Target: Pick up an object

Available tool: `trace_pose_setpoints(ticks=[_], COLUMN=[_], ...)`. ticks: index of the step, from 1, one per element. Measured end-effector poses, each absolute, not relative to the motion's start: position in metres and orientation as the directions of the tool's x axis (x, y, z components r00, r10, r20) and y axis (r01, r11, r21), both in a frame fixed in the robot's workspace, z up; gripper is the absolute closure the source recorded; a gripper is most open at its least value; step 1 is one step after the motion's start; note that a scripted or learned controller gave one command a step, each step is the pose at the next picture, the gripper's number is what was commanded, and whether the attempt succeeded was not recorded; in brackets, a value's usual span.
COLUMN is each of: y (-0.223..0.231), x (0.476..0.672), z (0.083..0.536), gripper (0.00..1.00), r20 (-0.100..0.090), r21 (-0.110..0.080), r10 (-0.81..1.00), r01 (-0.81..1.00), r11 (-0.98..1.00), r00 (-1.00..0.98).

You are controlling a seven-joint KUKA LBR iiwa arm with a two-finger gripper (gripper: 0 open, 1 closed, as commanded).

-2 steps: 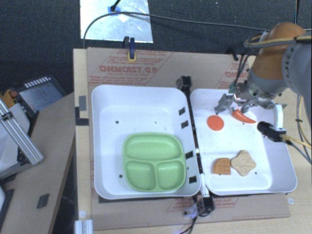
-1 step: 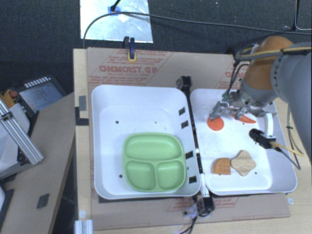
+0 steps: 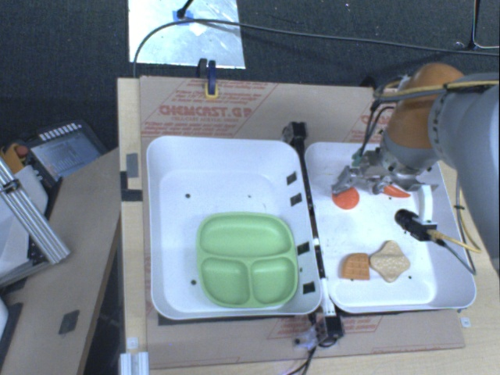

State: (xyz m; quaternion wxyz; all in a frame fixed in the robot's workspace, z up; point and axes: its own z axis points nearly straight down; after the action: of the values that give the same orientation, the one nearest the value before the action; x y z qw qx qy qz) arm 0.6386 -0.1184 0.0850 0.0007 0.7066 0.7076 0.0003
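One round orange disc [image 3: 346,199] lies flat just beside the claw [image 3: 344,183]; claw's state cannot be told.

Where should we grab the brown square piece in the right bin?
Probably from straight above: the brown square piece lies flat. Close the jaws across its near and far edges; the tan piece crowds its view-right edge, so that side has little room.
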Motion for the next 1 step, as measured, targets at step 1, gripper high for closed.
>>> trace_pose_setpoints(ticks=[1], y=[-0.1184], x=[0.6413], z=[0.0991], gripper=[1.0], r20=[0.0], r21=[0.01], r10=[1.0], r01=[1.0], r11=[0.001], r00=[-0.001])
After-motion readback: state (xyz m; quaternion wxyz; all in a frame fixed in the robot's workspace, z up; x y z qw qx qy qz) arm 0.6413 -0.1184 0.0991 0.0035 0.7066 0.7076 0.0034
